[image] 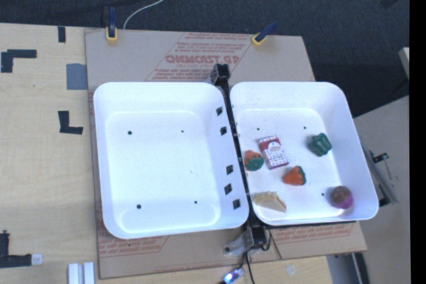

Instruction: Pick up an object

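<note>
Bins [160,93] white. Worktop [40,143] pale wood. Board [200,56] brown, red lettering. Card [273,151] red and white. Pepper [320,144] green. Two pieces [293,175] orange-red with green. Ball [341,196] purplish. Wedge [269,201] tan.

Left bin [160,163] bare — six objects crowd the right bin [299,103].

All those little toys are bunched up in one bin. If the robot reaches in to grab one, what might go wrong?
The orange-and-green toy lies right against the small red card box, so fingers closing on one may nudge or catch the other. The tan piece and the purple ball lie close to the right bin wall, leaving little room for a finger on that side. The ball might also roll away when touched.
</note>
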Controlling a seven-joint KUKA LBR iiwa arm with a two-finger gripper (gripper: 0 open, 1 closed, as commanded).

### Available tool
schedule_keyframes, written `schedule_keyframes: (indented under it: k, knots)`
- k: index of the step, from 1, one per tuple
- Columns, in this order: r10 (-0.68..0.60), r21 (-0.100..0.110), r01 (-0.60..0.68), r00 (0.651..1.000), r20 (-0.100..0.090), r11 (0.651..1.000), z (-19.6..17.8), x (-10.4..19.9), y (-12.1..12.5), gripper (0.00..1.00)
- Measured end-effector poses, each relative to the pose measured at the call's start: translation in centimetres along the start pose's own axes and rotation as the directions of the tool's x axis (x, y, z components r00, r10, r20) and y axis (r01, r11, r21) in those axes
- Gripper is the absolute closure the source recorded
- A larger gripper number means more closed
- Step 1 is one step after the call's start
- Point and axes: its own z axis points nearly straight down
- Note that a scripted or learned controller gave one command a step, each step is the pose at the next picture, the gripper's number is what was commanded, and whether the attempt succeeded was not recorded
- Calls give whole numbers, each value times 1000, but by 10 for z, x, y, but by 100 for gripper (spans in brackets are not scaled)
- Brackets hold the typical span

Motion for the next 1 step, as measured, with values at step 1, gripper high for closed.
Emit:
schedule_keyframes:
  k: [1]
  knots:
    - [-7, -15, 7, 1000, 4, 1000, -10, 1, 2, 100]
